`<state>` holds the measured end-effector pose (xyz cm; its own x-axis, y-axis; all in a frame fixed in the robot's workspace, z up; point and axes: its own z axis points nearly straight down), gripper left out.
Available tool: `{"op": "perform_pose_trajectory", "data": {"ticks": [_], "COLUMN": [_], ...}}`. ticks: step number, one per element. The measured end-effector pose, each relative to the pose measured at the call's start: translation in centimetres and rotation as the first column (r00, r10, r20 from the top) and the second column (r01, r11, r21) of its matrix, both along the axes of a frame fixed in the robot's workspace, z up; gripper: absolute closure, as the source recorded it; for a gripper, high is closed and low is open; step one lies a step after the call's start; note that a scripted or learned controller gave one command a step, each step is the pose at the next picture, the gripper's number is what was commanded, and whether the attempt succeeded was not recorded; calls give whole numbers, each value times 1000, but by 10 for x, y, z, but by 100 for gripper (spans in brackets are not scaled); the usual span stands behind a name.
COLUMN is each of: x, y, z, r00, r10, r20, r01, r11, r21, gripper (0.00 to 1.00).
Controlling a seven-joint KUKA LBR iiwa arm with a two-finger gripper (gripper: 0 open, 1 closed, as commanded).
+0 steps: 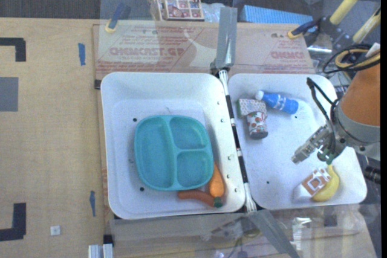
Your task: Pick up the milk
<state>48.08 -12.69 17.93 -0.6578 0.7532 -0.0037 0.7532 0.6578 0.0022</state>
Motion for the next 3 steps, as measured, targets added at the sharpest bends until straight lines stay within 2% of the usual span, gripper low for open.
{"op": "perform_pose_trajectory", "data": {"ticks": [1,2,3], "x": [0,-1,0], "y": [0,-66,-30], "z": [0,-66,-91], "r00": [1000,984,968], "r10": [0,179,251], "r20": [0,-3,0], "r01": [0,-179,-251], "r11": [1000,984,968], "r21": [0,1,-3], "gripper": [0,0,0]}}
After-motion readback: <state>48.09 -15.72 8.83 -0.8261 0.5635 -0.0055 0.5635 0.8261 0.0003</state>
